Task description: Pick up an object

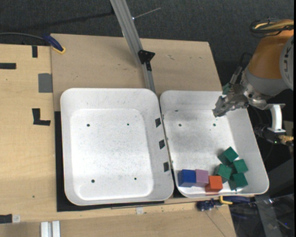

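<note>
Several blocks [222, 174] in right bin's [246, 132] near corner, well apart from fingers [220, 109]

blocks [222, 172] in right bin [187, 110], near corner

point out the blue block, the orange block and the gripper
blue block [187, 177], camera view, on its top face
orange block [215, 182], camera view, on its top face
gripper [220, 110], camera view, at its tip above the right bin
</note>
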